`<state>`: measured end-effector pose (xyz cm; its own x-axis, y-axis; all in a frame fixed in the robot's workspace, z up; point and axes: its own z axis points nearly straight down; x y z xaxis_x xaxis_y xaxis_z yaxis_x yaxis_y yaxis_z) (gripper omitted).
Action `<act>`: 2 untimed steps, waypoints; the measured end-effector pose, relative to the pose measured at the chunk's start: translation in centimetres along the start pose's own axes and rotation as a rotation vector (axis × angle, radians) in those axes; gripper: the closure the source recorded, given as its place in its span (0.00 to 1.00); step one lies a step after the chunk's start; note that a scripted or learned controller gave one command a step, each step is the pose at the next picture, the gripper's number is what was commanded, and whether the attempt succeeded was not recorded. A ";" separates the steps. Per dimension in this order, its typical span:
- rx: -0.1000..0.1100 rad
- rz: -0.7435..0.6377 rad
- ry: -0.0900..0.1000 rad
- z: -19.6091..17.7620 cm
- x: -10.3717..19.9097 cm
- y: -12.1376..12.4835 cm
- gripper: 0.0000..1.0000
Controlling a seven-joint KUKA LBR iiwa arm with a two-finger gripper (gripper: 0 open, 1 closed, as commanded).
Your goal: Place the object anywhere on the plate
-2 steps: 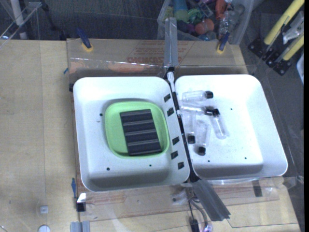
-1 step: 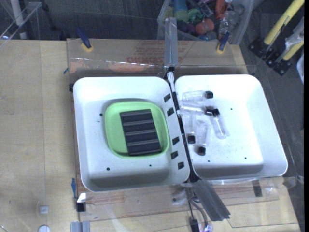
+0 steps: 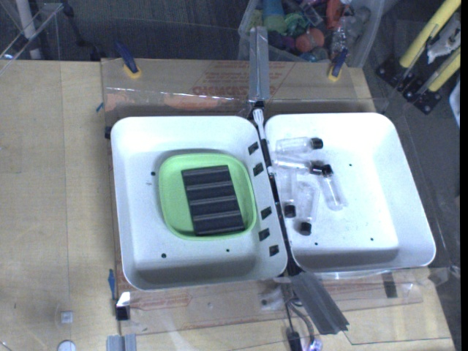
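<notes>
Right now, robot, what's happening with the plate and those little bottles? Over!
Green plate in left bin, dark ridged block already lying on it. Clear black-capped vials scattered in right bin. Nothing blocking the plate.

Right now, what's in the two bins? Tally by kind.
Green plate: 1, left bin
Dark ribbed block: 1, on the plate
Clear vials with black caps: about 4, right bin; they overlap, so the count is uncertain
Total: about 6

plate (image 3: pixel 170 196): light green | ridged block (image 3: pixel 213 199): dark grey | vials (image 3: pixel 311 178): clear, black caps | bins (image 3: pixel 131 218): white
</notes>
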<state>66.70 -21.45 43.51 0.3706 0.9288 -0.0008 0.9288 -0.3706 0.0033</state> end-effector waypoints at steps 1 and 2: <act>0.000 0.128 0.000 0.0 0.0 0.0 0.00; 0.008 0.228 0.000 0.0 -0.9 -1.8 0.00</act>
<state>64.71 -21.67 43.50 0.5710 0.8209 -0.0005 0.8209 -0.5710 -0.0044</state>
